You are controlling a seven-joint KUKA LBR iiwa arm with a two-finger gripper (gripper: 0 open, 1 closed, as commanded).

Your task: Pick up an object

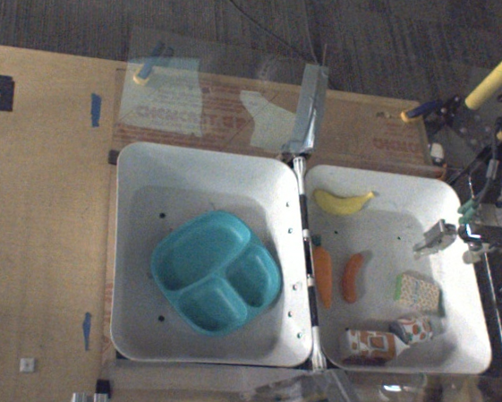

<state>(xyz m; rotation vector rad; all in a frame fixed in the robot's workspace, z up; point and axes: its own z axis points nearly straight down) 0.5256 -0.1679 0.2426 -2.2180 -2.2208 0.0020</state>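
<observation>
- My jaws (pixel 434 236) hang over the right shallow white plastic bin (pixel 478 343), near its 2 o'clock edge; I cannot tell whether they are spread or pressed together, and nothing shows between them.
- My arm comes in from 3 o'clock, dark at the wrist, with cables around it.
- In the right bin, a curved yellow banana (pixel 342 201) lies at 11 o'clock, close to the back wall.
- A long orange carrot (pixel 322 276) lies along the bin's 9 o'clock wall, just beside the divider.
- A shorter reddish-orange sausage-shaped piece (pixel 351 277) lies near the carrot, apart from it, toward the bin's middle.
- A small pale green patterned packet (pixel 418 291) sits at 4 o'clock of my jaws, well below them.
- A small red and white carton (pixel 414 329) lies toward 5 o'clock in the bin, with an orange and white box (pixel 370 344) just beside it at 6 o'clock.
- The left shallow white plastic bin (pixel 137 174) holds a teal plastic divided tray (pixel 216 271), turned at an angle, in its middle.
- Both bins rest on the light wooden tabletop (pixel 30 242), which carries strips of blue tape (pixel 95 109) and black tape marks (pixel 0 91) at 9 o'clock.
</observation>
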